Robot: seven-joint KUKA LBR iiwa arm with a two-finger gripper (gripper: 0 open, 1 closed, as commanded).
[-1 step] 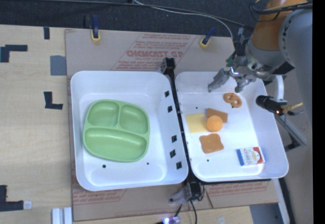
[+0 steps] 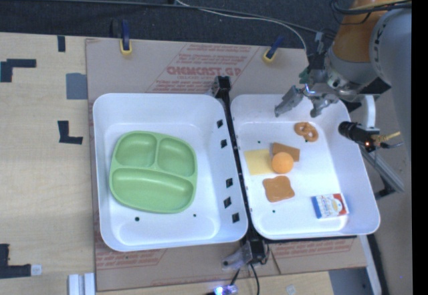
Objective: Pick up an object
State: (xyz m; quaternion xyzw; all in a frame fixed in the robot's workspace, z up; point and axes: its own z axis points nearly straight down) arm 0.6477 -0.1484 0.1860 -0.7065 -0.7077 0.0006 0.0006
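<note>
The two-finger gripper (image 2: 305, 104) hung with its fingers spread apart and nothing between them, over the far edge of the right white bin (image 2: 354, 220). Just beside it, nearer the bin's middle, lay a small brown pretzel (image 2: 306, 130). Farther in sat an orange ball (image 2: 283, 162), touching a yellow slice (image 2: 257, 162) and a brown slab (image 2: 285, 151). A descent there risked clipping several pieces together. The ball looked likely to roll away from closing fingers.

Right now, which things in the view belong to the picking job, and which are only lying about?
For the job:
tool, open
pretzel
orange ball
yellow square
toast piece
small box
right bin

Lying about:
green divided plate
left bin
yellow clamps
</note>
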